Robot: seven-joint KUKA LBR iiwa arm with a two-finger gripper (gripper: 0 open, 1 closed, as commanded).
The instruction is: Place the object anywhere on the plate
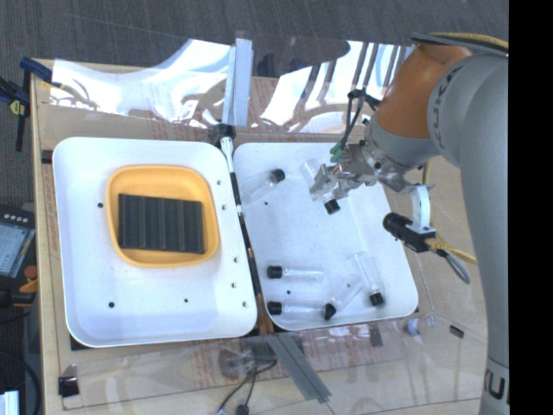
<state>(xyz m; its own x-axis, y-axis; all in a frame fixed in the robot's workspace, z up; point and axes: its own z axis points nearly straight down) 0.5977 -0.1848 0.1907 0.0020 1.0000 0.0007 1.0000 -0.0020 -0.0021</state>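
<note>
gripper [329, 182] over right bin [393, 284], yellow plate [161, 180] left

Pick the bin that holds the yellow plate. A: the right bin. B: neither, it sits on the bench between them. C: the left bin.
C: the yellow plate lies inside the left bin, while the right bin holds the clear vials with black caps.

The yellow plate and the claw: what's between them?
In the camera view, between plate and gripper lie the bins' adjoining rims and one clear black-capped vial.
</note>
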